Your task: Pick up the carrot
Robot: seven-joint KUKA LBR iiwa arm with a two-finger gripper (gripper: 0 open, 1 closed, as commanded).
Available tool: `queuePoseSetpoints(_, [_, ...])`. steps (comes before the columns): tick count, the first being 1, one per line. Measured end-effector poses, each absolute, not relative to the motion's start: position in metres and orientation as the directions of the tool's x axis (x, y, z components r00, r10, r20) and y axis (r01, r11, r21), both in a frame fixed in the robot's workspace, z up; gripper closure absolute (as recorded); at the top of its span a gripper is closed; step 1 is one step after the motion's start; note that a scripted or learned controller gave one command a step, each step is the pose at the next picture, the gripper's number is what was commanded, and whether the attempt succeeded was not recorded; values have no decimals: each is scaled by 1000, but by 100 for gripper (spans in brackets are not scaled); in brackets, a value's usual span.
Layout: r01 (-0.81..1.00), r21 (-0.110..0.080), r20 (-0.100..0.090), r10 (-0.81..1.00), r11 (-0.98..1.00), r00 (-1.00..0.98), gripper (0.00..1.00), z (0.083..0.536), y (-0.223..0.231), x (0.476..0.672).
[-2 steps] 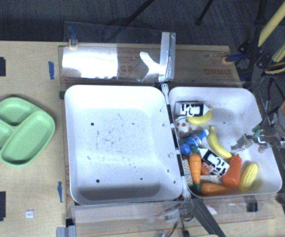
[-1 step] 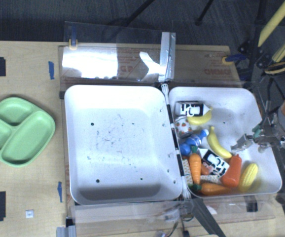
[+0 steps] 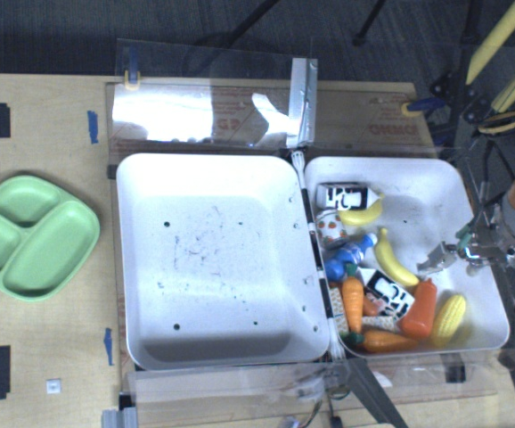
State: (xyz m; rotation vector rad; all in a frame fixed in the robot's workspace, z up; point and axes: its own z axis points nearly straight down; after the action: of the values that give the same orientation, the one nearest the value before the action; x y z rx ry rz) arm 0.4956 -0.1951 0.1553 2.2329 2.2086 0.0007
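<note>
Gripper [image 3: 453,255] sits at right edge of right bin [image 3: 436,178], low over its floor. Jaw state: cannot tell, detail too blurred. Carrot [image 3: 353,301] lies well left of jaws and a little nearer the camera, against the bin's left wall. A banana [image 3: 391,259] lies between jaws and carrot.

A pale wooden bench [image 3: 53,105] stands on dark carpeted floor [image 3: 79,12], with black stand legs [image 3: 275,7] behind.
</note>
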Motion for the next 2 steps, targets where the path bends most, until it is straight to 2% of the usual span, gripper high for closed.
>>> queuePoseSetpoints(1, [998, -1, 1, 998, -61, 61, 0, 129, -203, 479])
queuePoseSetpoints(2, [998, 1, 0, 998, -55, 55, 0, 125, -141, 525])
